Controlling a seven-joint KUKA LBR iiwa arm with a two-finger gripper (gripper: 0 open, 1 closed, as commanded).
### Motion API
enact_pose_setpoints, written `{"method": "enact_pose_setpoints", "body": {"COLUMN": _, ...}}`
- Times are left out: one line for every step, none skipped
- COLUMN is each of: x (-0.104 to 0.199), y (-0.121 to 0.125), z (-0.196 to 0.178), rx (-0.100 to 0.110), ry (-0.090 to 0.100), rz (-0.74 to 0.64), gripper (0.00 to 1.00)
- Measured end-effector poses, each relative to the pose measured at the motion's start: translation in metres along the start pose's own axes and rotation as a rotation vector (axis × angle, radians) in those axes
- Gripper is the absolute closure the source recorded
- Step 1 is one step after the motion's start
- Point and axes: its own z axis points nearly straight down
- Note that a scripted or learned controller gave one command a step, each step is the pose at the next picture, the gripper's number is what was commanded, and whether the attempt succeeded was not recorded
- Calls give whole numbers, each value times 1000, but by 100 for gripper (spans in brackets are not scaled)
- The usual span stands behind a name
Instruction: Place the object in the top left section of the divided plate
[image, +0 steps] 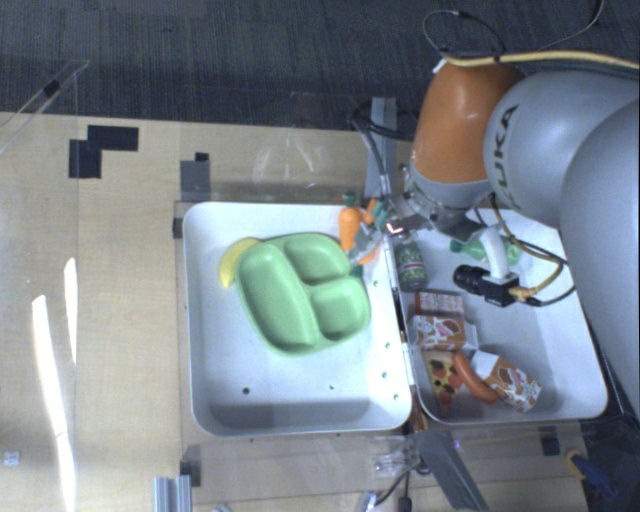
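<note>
Nearest, the right bin (560, 400) holds about four snack packets. In the left bin (300, 400) sits one green divided plate (300, 290) over one banana (232, 262). Farther, the pincer (378, 225) grips an orange carrot (347, 228) at the plate's far edge; it should ease leftward before releasing.

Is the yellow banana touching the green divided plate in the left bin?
Touching. The camera view shows the banana tucked under the plate's upper-left rim, with no gap between them.
</note>
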Motion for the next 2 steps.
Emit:
{"method": "enact_pose_setpoints", "body": {"x": -44, "y": -52, "z": 0, "rx": 0, "ry": 0, "rz": -153, "gripper": 0}}
{"method": "enact_pose_setpoints", "body": {"x": -44, "y": -50, "z": -10, "rx": -5, "ry": -2, "rz": -154, "gripper": 100}}
